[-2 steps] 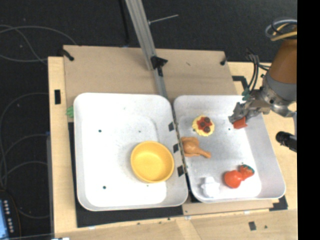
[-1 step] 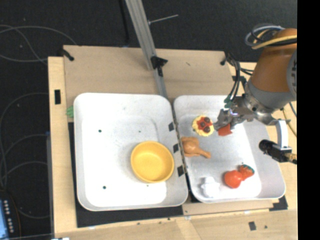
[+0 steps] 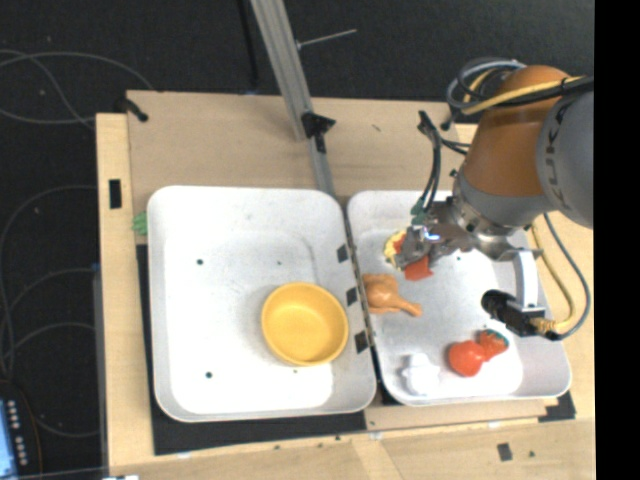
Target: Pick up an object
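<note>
1. Wooden bench (image 3: 220, 138) carries 2 shallow white bins side by side; black floor with loose cables all around it.
2. Left bin (image 3: 220, 238): 1 yellow bowl (image 3: 304, 324) sits upright near the bin's right wall, toward the front. Rest of that floor shows speckled white.
3. A grey metal post (image 3: 285, 58) slants down from the top edge and ends at the seam between the 2 bins.
4. Right bin (image 3: 450, 388), from its left side: an orange-tan toy (image 3: 386, 296) shaped like a gourd lies on its side just beside the dividing wall, thin end pointing right.
5. Front of the same bin: a small white object (image 3: 419, 374), hard to read against the white floor.
6. Right of that: a red tomato-like toy (image 3: 470, 356) with a green bit on top, near the front right corner, well apart from the gourd toy.
7. Gripper (image 3: 415, 253) hangs over the back-left part of the right bin, under the grey and orange arm (image 3: 515, 148). A red piece (image 3: 418, 267) and a yellow bit sit right at its tip; can't tell whether they are objects or gripper parts.
8. Jaws: cannot tell if apart or together, tip is too cluttered.
9. A black part with yellow cables hangs at the arm's right, above the tomato toy.
</note>
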Controlling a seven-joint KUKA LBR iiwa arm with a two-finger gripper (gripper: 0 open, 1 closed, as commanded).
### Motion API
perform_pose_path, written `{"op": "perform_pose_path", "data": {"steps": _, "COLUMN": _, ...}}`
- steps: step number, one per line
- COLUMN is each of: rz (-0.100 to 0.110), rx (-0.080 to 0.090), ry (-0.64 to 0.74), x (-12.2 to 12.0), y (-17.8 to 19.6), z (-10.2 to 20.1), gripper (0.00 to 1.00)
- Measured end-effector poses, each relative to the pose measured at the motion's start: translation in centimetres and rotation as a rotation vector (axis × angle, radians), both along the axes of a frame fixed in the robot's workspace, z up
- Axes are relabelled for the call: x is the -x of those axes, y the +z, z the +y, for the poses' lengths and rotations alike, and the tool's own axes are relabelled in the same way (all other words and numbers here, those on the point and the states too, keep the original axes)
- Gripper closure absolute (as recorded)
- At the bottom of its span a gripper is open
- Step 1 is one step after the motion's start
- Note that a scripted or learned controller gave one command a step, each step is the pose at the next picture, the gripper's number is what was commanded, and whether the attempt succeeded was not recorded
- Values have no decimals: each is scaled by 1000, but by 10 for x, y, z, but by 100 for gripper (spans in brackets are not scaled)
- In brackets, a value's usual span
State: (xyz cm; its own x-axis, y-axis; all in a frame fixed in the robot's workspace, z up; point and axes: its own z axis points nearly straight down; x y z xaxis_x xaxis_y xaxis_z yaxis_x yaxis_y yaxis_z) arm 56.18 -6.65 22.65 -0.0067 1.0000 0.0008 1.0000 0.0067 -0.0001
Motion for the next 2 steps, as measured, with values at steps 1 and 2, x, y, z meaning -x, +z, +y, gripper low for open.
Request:
{"op": "perform_pose_path", "data": {"steps": 1, "rz": 1, "rx": 0, "ry": 0, "x": 13, "y": -5, "z": 51, "gripper": 100}}
{"op": "perform_pose_path", "data": {"steps": 2, "rz": 0, "rx": 0, "ry": -4, "x": 30, "y": -8, "z": 96, "gripper": 100}}
